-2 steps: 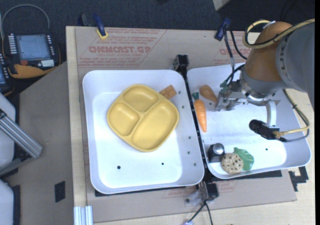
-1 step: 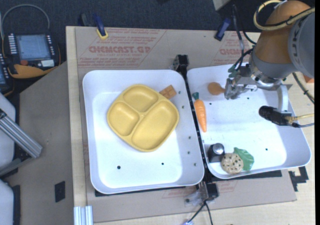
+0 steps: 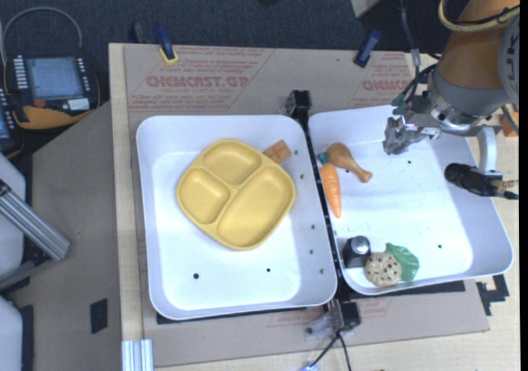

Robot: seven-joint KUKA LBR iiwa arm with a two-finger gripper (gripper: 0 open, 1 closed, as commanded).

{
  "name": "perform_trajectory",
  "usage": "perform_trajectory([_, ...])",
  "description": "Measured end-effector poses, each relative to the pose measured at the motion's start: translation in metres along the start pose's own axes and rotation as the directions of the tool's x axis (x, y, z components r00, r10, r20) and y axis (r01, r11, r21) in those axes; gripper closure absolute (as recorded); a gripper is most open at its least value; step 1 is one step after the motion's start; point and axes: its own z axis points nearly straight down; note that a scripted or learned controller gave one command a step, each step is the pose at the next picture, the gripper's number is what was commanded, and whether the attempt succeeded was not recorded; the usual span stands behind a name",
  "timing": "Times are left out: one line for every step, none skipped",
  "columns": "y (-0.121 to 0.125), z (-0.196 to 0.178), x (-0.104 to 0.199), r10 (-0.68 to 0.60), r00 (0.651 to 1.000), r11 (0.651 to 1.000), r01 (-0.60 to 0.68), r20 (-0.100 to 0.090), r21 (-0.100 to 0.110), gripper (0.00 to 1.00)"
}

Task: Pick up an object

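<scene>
We see the end effector (image 3: 402, 137) hanging over the upper part of the right bin (image 3: 462, 221), above bare white floor, with nothing between its fingers; whether they are spread or closed we cannot tell from this slant. We judge it sits there because the arm comes in from the right and is poised over the bin that holds most of the loose items, still short of choosing one.

The nearest candidate is the drumstick (image 3: 348, 161), just to the left of the end effector and apart from it, lying at the bin's left side. It is tan, with a plump rounded end and a thin shank pointing lower right. Touching or nearly touching it below is the carrot (image 3: 330, 188), orange and tapered, lying along the bin's left wall.

At the near edge sit a cookie (image 3: 383, 269), a green leaf (image 3: 404, 259) and a small dark can (image 3: 357, 249), bunched together, which we think would make a clean grasp harder there.

The left bin (image 3: 165, 237) holds a yellow tray (image 3: 237, 193) with a small brown block (image 3: 277, 151) at its upper corner
</scene>
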Motion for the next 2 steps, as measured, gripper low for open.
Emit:
perform_trajectory([-0.001,-0.064,0.0,0.0,1.0,1.0,0.0,0.0,-0.002,1.0])
perform_trajectory([0.0,-0.083,-0.001,0.0,1.0,1.0,0.0,0.0,0.002,1.0])
